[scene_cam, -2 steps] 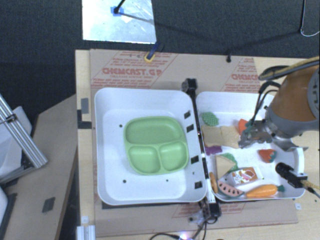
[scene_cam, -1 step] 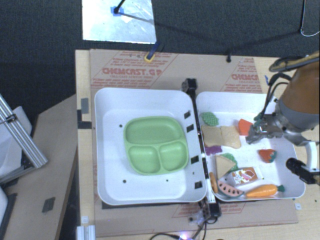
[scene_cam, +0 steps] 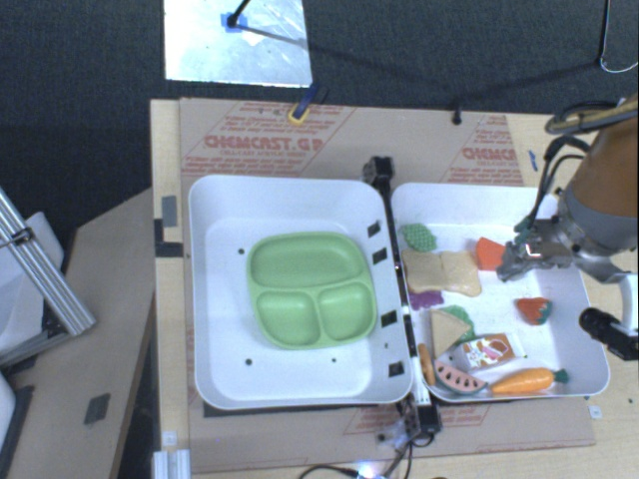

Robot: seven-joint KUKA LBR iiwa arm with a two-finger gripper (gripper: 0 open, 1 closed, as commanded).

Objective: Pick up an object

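The right bin (scene_cam: 589, 367) holds several toy foods. An orange-red block (scene_cam: 488, 252) lies near the bin's middle, and my gripper (scene_cam: 521, 260) hangs just to its right, close to it or touching it. A red strawberry-like piece (scene_cam: 534, 309) lies below the gripper. A beige bread slice (scene_cam: 446, 272) sits left of the block, with a green knitted piece (scene_cam: 418, 236) above it and a purple bit (scene_cam: 426, 298) below it. Along the front edge are a sandwich wedge (scene_cam: 451, 320), a small carton (scene_cam: 487, 350), a watermelon slice (scene_cam: 457, 378) and a carrot (scene_cam: 521, 380).
The left bin (scene_cam: 215, 367) bears a green divided plate (scene_cam: 311, 288). A black clamp strip (scene_cam: 394, 287) runs between the two bins. My grey and orange arm (scene_cam: 607, 183) comes in over the right bin's far right side. A foil sheet (scene_cam: 238, 26) lies beyond the bench.
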